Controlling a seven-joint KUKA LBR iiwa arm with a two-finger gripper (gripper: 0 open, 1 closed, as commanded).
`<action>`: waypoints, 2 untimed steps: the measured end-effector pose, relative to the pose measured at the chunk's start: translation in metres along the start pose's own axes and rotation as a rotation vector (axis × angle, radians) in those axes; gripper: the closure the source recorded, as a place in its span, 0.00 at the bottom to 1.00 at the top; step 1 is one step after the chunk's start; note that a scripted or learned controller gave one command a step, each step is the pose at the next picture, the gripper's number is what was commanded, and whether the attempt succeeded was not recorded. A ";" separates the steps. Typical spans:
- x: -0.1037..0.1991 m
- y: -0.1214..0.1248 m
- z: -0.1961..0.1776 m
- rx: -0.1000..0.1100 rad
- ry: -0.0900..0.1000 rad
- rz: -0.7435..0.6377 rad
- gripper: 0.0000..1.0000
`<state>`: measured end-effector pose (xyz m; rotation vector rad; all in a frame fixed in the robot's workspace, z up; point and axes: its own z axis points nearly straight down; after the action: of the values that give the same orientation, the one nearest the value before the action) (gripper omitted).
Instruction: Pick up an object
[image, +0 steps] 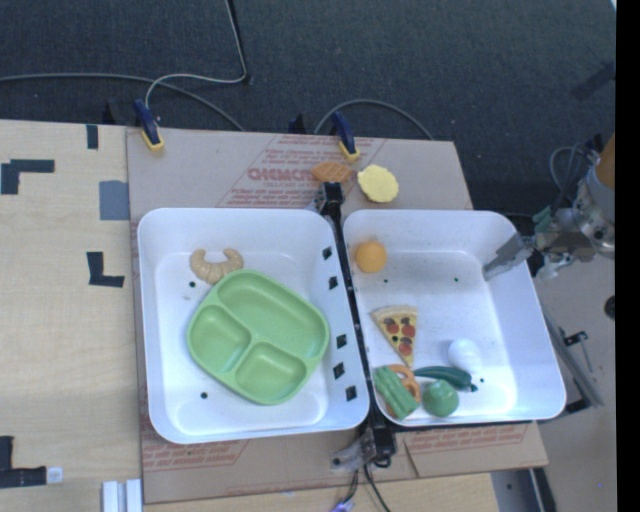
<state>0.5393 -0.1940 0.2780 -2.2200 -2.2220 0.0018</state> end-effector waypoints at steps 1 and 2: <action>0.069 0.011 0.094 0.003 0.002 -0.002 0.00; 0.096 -0.005 0.192 -0.002 0.001 0.000 0.00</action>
<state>0.5339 -0.0986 0.0861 -2.2206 -2.2224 -0.0021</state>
